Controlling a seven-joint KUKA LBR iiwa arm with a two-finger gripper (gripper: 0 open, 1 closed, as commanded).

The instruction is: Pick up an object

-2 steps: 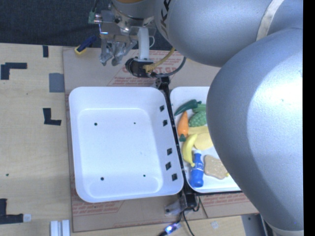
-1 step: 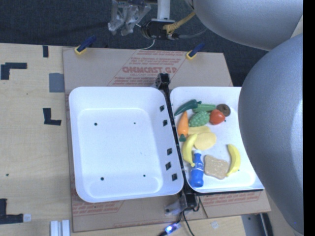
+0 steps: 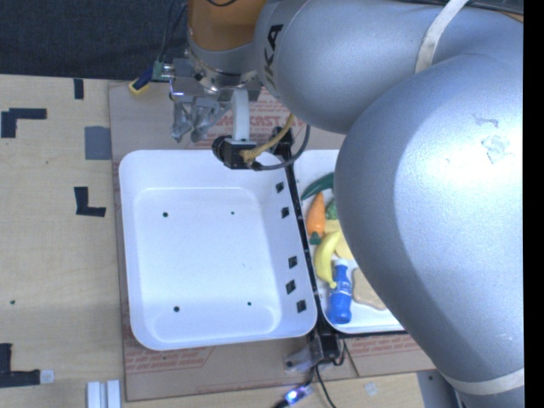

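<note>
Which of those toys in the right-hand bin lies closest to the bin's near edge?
The blue bottle-shaped toy. It lies nearest the near rim of the right bin, with the yellow banana and orange carrot farther back.

My gripper is hanging past the far rim of the left bin, while my arm is covering much of the right bin, where a carrot, banana and blue bottle are lying.
</note>
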